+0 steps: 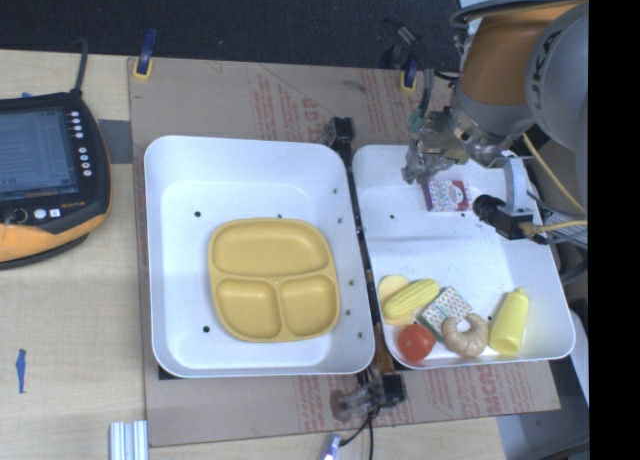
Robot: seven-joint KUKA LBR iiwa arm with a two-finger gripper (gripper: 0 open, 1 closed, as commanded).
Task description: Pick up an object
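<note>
My gripper (428, 170) hangs over the far part of the right bin (440, 248), just left of a small red and white packet (447, 195) that lies on the bin floor. Nothing shows between the fingers. At the bin's near end lie a yellow corn cob (411, 298), a red tomato (416, 344), a checkered packet (449, 305), a tan pretzel-like piece (467, 334) and a yellow bottle (509, 321). A pale yellow round piece (391, 288) sits beside the corn.
The left bin (180, 198) holds a yellow three-compartment tray (272, 278). A tablet controller (45, 173) lies on the bench at the far left. Clamps (342, 131) join the bins at the middle. A black cable fitting (497, 215) sticks over the right bin's right side.
</note>
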